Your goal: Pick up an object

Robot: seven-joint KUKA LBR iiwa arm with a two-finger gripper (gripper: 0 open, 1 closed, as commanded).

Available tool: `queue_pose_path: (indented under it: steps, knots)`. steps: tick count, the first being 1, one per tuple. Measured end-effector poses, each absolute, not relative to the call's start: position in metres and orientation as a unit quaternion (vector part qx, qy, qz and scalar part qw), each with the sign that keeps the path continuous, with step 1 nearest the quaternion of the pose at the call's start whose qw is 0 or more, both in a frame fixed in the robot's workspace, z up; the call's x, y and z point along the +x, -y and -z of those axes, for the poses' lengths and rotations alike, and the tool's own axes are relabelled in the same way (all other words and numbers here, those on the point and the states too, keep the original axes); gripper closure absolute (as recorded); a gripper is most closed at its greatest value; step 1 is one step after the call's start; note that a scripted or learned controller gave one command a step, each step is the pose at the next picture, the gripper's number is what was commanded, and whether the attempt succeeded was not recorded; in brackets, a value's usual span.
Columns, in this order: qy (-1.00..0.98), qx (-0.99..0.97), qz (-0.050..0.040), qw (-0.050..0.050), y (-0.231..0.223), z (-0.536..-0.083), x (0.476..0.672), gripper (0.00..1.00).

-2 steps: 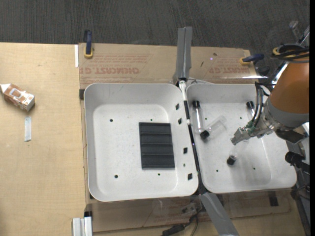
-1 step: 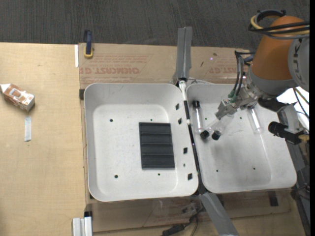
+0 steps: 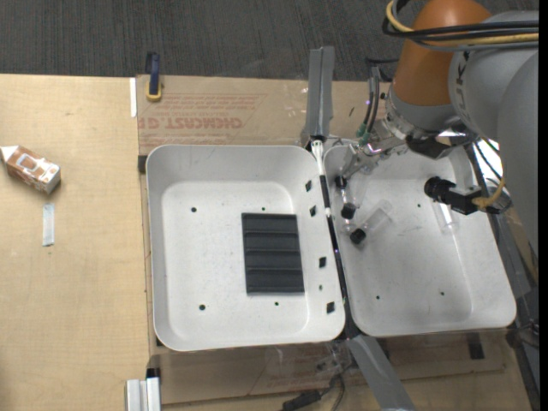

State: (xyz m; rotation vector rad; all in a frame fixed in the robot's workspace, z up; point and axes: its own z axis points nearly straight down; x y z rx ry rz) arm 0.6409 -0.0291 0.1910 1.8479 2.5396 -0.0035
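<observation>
one small white and orange carton [image 3: 32, 169] lies far left on the bare wooden bench [image 3: 68, 298], with one thin pale strip [image 3: 48, 226] just below it. two shallow white plastic bins sit side by side. the left bin [image 3: 171, 315] holds one black ribbed rectangular block [image 3: 273, 253], lying flat near its middle, well apart from the pincer and across the bins' shared rims from it. the right bin [image 3: 445, 311] has the two-finger gripper [image 3: 352, 219] low at its left side, near the divider. whether its fingers are open or closed i cannot tell, and nothing is clearly seen between them. one clear, faint item [image 3: 448, 221] lies to the right of the pincer on that bin's floor. the grey arm [image 3: 497, 67] with its orange band enters from the upper right.
</observation>
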Motion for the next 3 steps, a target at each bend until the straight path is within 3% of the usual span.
queue_pose_path:
  steps: [1,3]
  knots:
    - [-0.79,0.613,0.0012,0.001,0.021,-0.211,0.659,1.0]
    - [-0.791,0.612,0.0036,0.002,0.022,-0.227,0.659,1.0]
